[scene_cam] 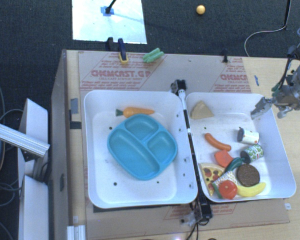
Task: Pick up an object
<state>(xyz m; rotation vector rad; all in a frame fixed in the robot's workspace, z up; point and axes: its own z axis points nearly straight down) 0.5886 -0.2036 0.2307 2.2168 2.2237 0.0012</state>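
Yellow ball (pixel 200 9) on dark floor; white sheet (pixel 109 14); perhaps a green clip (pixel 153 55).

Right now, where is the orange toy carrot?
The orange toy carrot lies in the left white bin, near its far wall, just above the blue divided plate.

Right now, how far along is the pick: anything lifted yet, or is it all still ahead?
Done: nothing looks lifted. The toys, such as the sausage, the banana and the carrot, lie in the bins. In hand: the gripper hangs over the right bin's far right edge with nothing visible between its fingers. Left: descend, close on one toy, lift.
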